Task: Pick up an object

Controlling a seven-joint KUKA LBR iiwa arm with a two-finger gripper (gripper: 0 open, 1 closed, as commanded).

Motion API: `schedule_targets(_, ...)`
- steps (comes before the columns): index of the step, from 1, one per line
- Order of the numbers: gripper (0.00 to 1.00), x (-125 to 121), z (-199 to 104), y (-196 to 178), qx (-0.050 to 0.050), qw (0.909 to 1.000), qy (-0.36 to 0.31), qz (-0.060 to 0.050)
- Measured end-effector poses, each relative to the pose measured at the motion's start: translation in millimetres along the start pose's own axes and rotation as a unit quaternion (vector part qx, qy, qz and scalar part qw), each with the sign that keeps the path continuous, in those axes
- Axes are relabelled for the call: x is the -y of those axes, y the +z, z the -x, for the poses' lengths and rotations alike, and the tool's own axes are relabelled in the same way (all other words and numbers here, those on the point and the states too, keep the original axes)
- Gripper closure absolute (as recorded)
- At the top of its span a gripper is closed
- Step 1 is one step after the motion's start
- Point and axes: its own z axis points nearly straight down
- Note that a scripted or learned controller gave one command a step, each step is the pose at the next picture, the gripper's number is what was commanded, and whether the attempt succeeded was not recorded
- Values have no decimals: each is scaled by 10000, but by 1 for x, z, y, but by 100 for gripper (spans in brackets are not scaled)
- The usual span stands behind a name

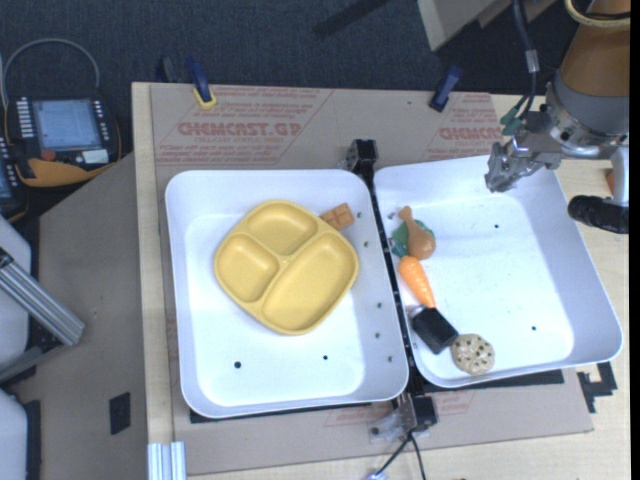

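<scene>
My gripper [499,176] hangs over the far edge of the right bin [540,268], well away from the objects and with nothing between its fingers. Along that bin's left side lie a tan drumstick-shaped toy with a green piece [413,236], an orange carrot [416,280], a black block [433,329] and a round speckled cookie [472,353]. In the left bin [200,358] a yellow divided plate [287,265] lies flat, with a small brown waffle-like piece [338,215] at its far right corner.
A black clamp [361,153] sits at the far end of the seam between the bins. Blue clips [203,84] hold the cardboard sheet under the bins. A pendant with a screen [62,133] lies off the bench at the left.
</scene>
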Motion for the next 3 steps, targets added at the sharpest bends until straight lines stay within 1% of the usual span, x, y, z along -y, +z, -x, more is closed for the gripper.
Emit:
schedule_targets(1,100,-3,-63,0,-8,10000,-14,-2)
schedule_targets(2,100,-4,-117,-3,-3,10000,-9,6)
schedule_targets(3,100,-12,-178,4,-1,10000,-10,17)
